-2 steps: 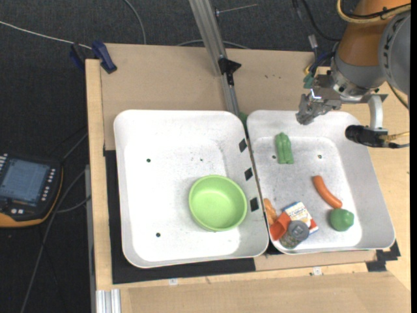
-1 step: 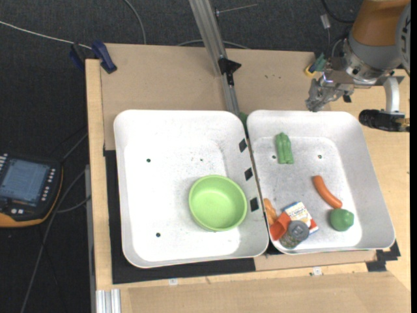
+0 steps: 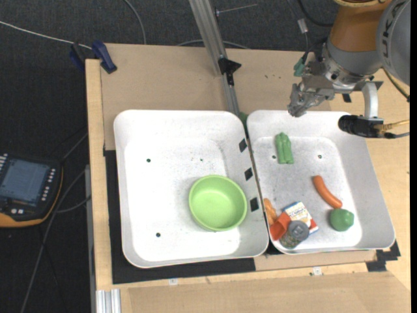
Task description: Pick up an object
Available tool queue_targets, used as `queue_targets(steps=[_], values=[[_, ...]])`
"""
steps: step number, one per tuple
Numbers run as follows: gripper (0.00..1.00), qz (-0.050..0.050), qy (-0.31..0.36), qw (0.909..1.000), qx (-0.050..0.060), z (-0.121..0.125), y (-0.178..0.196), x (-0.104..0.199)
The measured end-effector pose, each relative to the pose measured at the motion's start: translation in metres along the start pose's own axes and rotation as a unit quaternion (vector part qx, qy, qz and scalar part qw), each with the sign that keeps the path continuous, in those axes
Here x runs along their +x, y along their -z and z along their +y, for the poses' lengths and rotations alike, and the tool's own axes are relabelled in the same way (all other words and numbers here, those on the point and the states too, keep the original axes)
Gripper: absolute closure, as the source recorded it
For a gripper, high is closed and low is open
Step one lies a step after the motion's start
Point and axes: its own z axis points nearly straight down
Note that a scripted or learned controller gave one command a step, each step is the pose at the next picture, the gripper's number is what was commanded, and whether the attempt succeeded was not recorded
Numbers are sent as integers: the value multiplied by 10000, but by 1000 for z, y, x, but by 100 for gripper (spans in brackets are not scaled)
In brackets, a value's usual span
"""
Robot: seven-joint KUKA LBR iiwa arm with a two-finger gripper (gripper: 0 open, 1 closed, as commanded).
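The arm reaches in from the upper right, its orange band high in the corner and the end effector [image 3: 298,106] hanging over the far rim of the right bin [image 3: 365,175], near that bin's far left corner. Nothing sits between its fingers; they look drawn close together, though how far they stand apart cannot be told from this angle.

Inside the right bin, a green ridged object like a pea pod [image 3: 283,148] lies lengthwise toward the far side, just below the end effector and apart from it. Further toward the near side lies an orange sausage-shaped piece [image 3: 326,192], slanted, with a round green piece [image 3: 341,220] just beside its lower end. In the bin's near left corner a small cluster is packed together: a blue and white carton [image 3: 298,212], a dark round can lid [image 3: 296,232] touching it, and an orange carrot-like piece [image 3: 270,210] against the bin wall.

The left bin [image 3: 137,175] holds a light green bowl [image 3: 218,203], upright, near its right wall toward the near side.

Both bins sit side by side on the wooden bench [image 3: 163,64]
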Motion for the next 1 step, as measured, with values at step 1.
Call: queue_targets(steps=[1], values=[[100,4,7,10000,4,-6,-9,60]])
